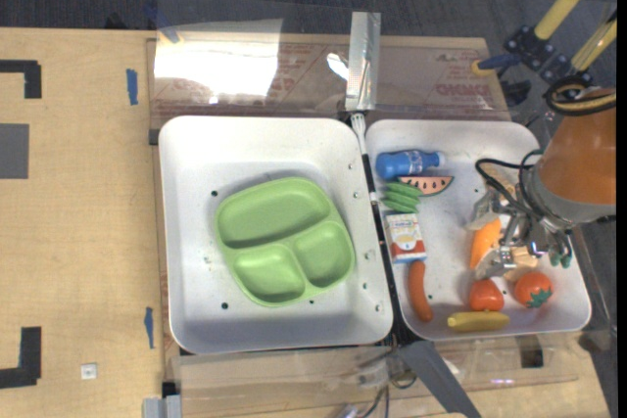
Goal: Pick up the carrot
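Dark grey carpet runs behind my table, a pale wooden surface with black corner marks and bits of blue tape, carrying two shallow white bins side by side. From the overhead camera, the left bin holds a green divided plate with three compartments, lying roughly in the middle and turned at a slant.

The right bin is the crowded one. Along its left wall I see a blue bottle lying on its side at the far end, a watermelon slice just beside it, a green pod-like vegetable below that, a small carton, and then a red sausage lying lengthwise near the front. The carrot sits toward the middle of this bin, tilted, its orange body pointing to the near edge. A red tomato lies just in front of it, a yellow banana lies along the front wall, and a second tomato with a green top rests to the right.

My arm comes in from the right, its orange band above the wrist, cables looping around it. The jaws hang just beside the carrot, on its right, so close they appear to touch it. I cannot tell whether they are apart or together; the metal parts blur into one another.
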`<move>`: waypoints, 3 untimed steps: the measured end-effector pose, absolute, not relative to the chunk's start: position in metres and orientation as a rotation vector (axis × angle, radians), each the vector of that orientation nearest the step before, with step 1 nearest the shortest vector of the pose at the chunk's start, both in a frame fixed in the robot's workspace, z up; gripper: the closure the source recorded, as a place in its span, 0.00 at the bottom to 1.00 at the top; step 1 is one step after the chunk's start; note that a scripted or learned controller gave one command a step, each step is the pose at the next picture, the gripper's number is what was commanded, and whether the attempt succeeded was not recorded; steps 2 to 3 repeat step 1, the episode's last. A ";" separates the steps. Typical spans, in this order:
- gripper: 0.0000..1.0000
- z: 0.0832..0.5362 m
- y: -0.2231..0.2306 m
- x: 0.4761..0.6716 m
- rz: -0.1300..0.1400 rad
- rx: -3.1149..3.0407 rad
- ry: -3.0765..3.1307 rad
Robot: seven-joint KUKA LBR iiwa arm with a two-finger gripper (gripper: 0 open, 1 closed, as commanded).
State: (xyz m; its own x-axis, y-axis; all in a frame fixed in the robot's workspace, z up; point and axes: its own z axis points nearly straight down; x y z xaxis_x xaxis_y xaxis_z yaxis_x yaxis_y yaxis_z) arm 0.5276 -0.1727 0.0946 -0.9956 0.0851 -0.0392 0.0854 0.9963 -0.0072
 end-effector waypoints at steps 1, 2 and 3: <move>1.00 0.103 -0.167 0.527 -0.004 0.120 3.108; 1.00 0.103 -0.167 0.527 -0.004 0.120 3.108; 1.00 0.103 -0.167 0.527 -0.004 0.120 3.108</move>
